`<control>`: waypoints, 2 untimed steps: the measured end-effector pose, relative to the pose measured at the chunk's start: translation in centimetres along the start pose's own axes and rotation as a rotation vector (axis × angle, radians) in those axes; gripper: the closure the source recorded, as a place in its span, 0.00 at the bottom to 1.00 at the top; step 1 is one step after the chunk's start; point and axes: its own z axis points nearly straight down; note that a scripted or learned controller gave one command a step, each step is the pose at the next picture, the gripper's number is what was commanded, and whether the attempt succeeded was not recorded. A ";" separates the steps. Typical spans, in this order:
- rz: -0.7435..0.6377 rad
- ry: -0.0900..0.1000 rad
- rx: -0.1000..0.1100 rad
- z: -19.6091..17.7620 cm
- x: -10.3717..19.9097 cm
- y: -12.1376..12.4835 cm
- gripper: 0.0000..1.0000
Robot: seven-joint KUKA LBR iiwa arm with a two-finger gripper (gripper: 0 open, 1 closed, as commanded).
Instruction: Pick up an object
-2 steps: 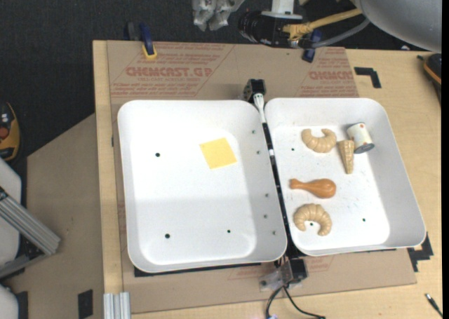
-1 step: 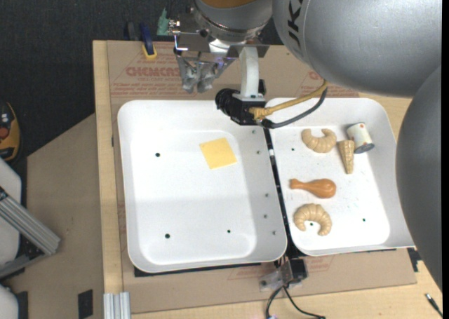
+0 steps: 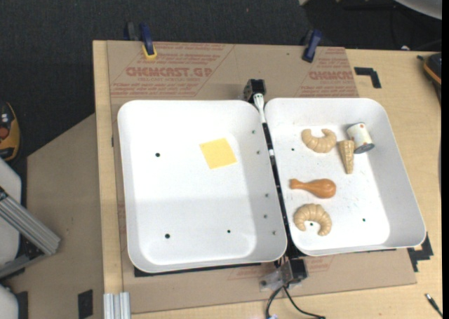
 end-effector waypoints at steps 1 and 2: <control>0.003 -0.011 0.039 15.5 -0.1 -2.7 1.00; 0.006 -0.010 0.034 21.7 -5.3 -9.5 1.00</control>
